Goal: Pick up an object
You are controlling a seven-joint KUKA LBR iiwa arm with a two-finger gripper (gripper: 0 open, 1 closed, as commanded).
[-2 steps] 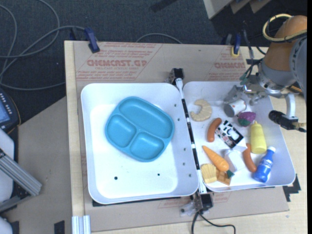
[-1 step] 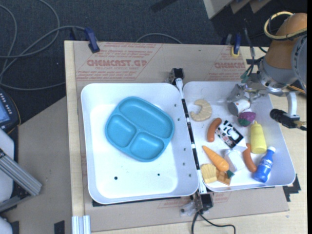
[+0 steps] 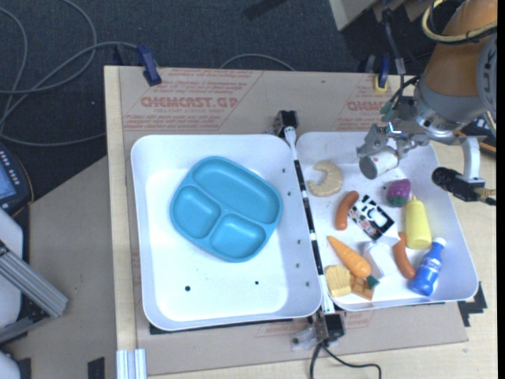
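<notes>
blue plate (image 3: 226, 206), yellow bottle (image 3: 417, 223)

From my seat, the left bin (image 3: 150, 235) offers the most room: the blue divided plate (image 3: 226, 207) sits toward its upper middle, leaving bare white floor along the near edge and the left wall. The right bin (image 3: 465, 279) is crowded. The croissant (image 3: 325, 178), sausage (image 3: 346, 209), black-and-white card (image 3: 371, 215), carrot (image 3: 349, 257) and bread pieces (image 3: 347, 281) line its left side; the purple piece (image 3: 398, 189), yellow bottle (image 3: 417, 222), small orange piece (image 3: 403, 259) and blue bottle (image 3: 427, 268) fill the right. Gaps between them are narrow. The claw (image 3: 385, 152) hangs over the bin's far end with a white cylinder (image 3: 379, 164) at its tip. I see open floor only at that bin's top left corner.
</notes>
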